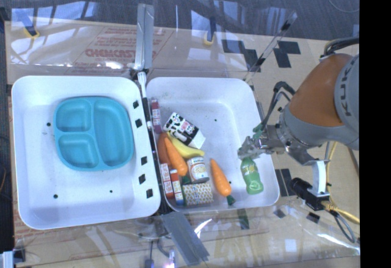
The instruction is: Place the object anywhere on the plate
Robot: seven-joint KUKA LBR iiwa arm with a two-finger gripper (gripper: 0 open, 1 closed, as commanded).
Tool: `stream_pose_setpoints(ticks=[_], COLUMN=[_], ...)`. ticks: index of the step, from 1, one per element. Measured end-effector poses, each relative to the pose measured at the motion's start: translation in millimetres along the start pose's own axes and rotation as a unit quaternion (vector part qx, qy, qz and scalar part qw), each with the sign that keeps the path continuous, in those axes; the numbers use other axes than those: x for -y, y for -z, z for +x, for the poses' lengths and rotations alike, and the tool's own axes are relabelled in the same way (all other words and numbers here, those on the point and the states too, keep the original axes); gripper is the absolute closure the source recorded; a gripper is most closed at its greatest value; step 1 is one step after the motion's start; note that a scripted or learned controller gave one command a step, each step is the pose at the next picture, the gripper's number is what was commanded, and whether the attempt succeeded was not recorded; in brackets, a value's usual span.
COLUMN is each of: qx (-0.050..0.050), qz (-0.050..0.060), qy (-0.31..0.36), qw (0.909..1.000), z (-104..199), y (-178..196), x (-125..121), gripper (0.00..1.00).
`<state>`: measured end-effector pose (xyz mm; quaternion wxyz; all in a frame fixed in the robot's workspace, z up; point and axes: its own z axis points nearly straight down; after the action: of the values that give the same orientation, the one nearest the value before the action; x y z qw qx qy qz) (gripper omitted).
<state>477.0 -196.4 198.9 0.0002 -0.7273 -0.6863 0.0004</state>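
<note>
Camera view: glossy green bottle beneath metal claw.

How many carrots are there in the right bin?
2. One carrot lies near the bin's left wall, beside the banana. The other carrot lies further right, near the green bottle. The pile may hide more.

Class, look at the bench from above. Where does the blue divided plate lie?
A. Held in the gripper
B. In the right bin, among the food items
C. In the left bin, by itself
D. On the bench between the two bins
C: the blue plate lies flat in the left bin, while the carrots, banana and green bottle lie in the right bin.
</note>
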Motion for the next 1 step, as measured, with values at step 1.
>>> stream_pose_setpoints(ticks=[1], qx=[-0.001], qz=[0.002], qy=[0.060], qw=[0.9982], z=[40.2], y=[-71.3], x=[-33.8], gripper=[1.00])
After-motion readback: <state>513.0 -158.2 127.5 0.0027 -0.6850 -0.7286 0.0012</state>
